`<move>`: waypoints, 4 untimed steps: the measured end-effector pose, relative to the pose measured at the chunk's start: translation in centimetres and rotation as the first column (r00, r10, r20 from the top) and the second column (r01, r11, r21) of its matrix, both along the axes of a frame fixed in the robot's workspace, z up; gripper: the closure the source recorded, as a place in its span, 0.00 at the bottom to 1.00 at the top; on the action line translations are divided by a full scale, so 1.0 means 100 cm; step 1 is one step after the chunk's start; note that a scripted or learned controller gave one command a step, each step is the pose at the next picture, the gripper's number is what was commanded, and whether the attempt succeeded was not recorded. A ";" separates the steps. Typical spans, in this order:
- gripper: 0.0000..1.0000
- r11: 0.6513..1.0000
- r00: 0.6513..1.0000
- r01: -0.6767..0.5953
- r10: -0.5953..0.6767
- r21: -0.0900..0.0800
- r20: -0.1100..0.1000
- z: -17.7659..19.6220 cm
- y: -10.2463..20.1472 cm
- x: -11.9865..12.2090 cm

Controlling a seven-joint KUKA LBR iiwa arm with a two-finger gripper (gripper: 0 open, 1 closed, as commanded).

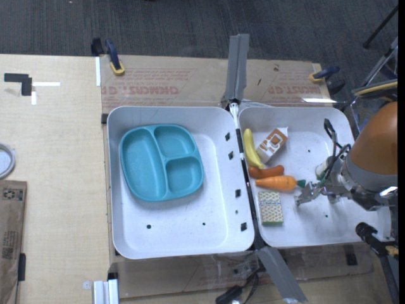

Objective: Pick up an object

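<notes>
The right bin (307, 232) holds several small items. A yellow banana (250, 147) lies along its left wall, with a small orange-and-white carton (273, 143) beside it. Below them lie a red-orange sausage (266, 171) and an orange carrot (276, 183) with a green tip pointing right. A flat pale green-and-yellow block (271, 208) sits under the carrot. My gripper (307, 194) hangs low over the bin floor, just right of the carrot's green tip. Nothing shows in its grasp.
The left bin (177, 236) holds a blue three-compartment plate (128, 170). A raised divider (239, 170) separates the bins. The arm's orange band (380, 141) hangs over the right bin's right wall. Clamps and tape sit on the bench behind and to the left.
</notes>
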State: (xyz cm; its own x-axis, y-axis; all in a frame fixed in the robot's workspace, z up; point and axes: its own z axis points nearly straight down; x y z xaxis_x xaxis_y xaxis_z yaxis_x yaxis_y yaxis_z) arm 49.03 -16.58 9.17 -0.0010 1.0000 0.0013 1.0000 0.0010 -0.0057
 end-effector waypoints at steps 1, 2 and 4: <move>0.00 0.996 0.996 0.088 -0.088 -0.002 0.003 -0.001 0.018 0.065; 0.00 1.000 1.000 -0.002 0.002 -0.003 0.005 -0.001 0.072 0.141; 1.00 1.000 1.000 -0.004 0.004 -0.006 0.003 0.008 0.072 0.141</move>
State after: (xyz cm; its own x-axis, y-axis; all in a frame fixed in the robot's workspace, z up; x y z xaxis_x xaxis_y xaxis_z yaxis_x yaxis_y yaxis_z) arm 63.12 -9.39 9.93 -0.0047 1.0000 -0.0042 1.0000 0.0047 -0.0027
